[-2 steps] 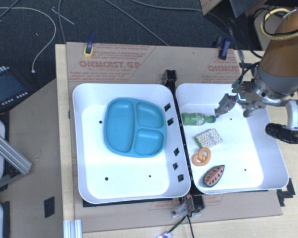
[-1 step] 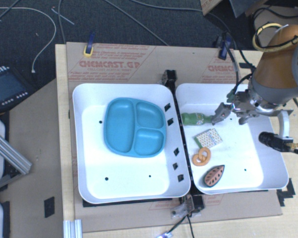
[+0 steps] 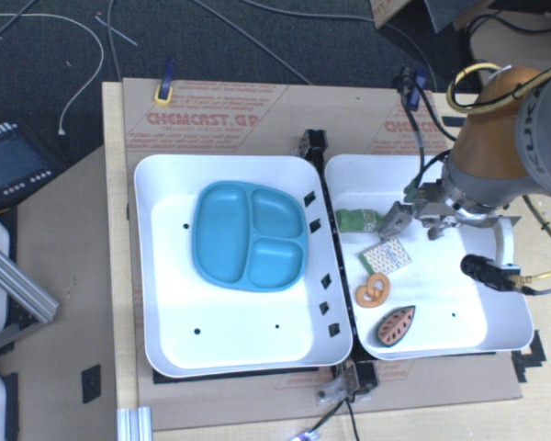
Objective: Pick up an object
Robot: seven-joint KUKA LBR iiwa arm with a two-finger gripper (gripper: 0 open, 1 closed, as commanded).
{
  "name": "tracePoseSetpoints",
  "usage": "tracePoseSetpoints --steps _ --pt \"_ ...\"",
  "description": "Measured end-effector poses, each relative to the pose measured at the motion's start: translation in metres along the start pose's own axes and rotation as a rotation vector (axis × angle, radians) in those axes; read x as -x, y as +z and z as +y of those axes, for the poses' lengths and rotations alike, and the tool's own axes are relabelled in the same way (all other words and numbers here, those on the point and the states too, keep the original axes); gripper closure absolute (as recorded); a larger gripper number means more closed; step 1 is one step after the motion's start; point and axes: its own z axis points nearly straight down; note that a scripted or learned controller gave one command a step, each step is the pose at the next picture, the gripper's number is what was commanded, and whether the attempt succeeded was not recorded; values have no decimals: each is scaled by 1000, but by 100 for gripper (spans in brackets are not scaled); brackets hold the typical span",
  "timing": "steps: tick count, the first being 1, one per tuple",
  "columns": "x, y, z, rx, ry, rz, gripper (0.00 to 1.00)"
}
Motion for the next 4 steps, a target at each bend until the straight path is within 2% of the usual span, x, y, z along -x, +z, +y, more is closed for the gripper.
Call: tracePoseSetpoints --steps 1,3,4 --pt "0 -14 1 6 1 -1 100" --pt "-3 -131 -2 13 -1 -3 100" --pt "-46 -117 16 7 -4 -1 100"
